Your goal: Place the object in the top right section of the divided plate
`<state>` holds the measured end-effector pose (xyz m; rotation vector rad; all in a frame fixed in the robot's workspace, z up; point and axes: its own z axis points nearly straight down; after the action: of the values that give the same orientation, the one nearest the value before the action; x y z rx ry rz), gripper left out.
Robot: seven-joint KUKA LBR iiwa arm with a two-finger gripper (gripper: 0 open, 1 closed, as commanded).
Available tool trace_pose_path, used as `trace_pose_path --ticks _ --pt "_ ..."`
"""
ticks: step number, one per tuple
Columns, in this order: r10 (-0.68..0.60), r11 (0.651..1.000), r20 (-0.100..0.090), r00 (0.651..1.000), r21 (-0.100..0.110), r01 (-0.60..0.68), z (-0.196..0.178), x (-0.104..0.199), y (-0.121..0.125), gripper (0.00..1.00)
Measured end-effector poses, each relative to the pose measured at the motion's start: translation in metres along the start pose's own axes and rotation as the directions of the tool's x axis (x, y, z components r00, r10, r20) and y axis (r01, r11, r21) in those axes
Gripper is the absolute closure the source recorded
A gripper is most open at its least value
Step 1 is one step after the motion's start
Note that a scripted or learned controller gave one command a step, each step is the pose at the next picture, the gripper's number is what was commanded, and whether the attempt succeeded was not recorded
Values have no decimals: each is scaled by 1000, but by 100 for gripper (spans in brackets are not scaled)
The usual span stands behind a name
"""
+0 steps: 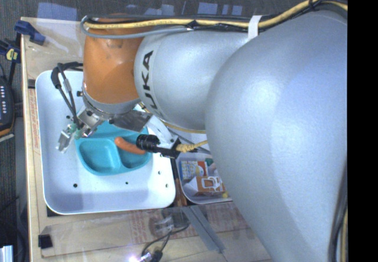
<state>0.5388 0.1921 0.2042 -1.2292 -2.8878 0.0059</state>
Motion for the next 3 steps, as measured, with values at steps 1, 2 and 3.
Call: trace_pose_path --ticks 1,2,3 --pt "53 999 1 999 -6 -53 -97 -51 44 0" --pt "255 967 0 967 2 -255 26 6 17 0" --pt "-6 1000 2 1000 -6 6 -130 -19 15 0"
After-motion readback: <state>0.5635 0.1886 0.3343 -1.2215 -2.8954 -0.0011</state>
